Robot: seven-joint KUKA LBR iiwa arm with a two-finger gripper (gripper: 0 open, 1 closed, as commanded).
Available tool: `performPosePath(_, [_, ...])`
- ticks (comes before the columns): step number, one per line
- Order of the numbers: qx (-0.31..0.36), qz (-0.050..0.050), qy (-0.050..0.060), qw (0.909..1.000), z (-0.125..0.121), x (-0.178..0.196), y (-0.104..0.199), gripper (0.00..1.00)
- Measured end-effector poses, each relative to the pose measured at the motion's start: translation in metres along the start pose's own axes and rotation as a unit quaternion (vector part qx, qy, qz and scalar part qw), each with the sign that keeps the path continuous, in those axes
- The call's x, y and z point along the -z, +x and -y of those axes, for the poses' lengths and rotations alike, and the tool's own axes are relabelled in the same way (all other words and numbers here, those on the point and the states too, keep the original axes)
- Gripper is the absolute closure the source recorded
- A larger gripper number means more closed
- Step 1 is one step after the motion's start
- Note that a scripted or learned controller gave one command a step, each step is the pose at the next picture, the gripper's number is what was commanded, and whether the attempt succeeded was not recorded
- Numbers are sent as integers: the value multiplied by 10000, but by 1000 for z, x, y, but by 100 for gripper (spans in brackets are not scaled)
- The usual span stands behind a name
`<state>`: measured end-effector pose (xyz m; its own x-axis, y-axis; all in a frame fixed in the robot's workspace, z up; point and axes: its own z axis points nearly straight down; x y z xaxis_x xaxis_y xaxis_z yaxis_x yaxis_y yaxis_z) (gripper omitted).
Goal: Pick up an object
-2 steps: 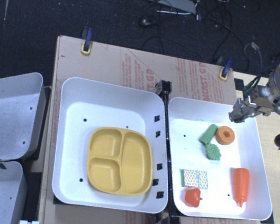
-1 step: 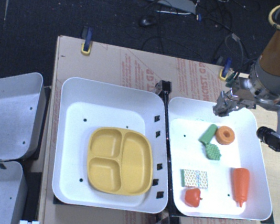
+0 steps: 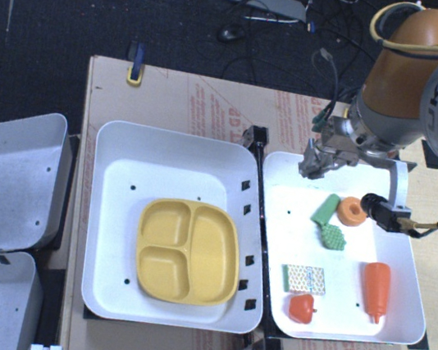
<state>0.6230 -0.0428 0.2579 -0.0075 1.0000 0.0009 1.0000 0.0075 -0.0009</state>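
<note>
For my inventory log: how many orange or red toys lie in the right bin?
3: an orange ring near the far wall, an orange carrot at the right, a red pepper near the front. The gripper may hide more.

Glossy white plastic bins (image 3: pixel 108 193); a smooth, matt yellow plastic tray (image 3: pixel 188 250); a shiny orange carrot (image 3: pixel 375 291); the counter (image 3: pixel 174 96) looks like printed cardboard.

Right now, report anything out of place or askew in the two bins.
Nothing stands out. The yellow tray lies flat in the left bin; the small items, such as the carrot, lie loose in the right bin.
</note>
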Motion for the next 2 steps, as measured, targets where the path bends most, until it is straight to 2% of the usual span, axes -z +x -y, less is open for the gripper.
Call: performPosePath(2, [-2,2,-10,10000,-15,-5,96,100])
